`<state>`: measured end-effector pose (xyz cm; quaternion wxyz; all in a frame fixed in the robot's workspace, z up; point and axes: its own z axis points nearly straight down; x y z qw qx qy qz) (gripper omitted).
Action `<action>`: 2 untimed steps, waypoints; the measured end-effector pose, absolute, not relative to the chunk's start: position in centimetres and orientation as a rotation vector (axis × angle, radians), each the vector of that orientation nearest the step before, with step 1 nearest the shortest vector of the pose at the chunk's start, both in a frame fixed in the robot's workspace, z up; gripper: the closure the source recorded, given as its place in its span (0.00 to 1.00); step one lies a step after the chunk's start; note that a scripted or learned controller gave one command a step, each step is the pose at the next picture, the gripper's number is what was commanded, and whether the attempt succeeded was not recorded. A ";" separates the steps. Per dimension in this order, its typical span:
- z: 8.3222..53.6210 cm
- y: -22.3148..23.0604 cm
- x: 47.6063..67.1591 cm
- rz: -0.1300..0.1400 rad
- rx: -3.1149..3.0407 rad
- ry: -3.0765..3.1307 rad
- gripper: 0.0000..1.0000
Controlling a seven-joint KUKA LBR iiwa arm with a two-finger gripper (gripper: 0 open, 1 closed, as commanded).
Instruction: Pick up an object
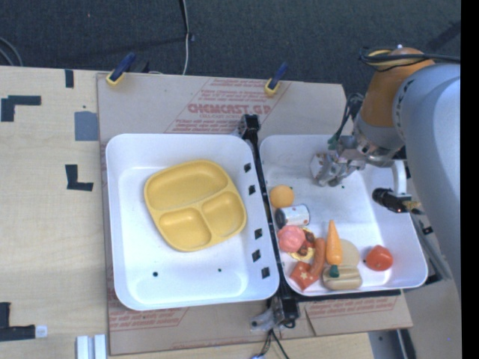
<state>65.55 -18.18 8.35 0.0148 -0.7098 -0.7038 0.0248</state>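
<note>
Toys for picking lie heaped in the lower half of the right bin (389,279): an orange ball (281,196), a small can (293,215), a pink piece (292,238), a carrot (332,242) and a red tomato (379,257). We see the pincer (329,167) low over bare bin floor, right of centre in the frame and above the heap; we cannot tell how it is set. We judge the approach step in hand, nothing grasped. Next we would need to shift down-frame onto one toy. A yellow tray (196,203) sits in the left bin (120,200).
</note>
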 end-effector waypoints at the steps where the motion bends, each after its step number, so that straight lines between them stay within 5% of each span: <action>1: 8.3 -18.6 65.6 0.064 -2.194 -2.185 0.00; 2: 8.2 -19.0 65.7 0.055 -2.183 -2.182 0.00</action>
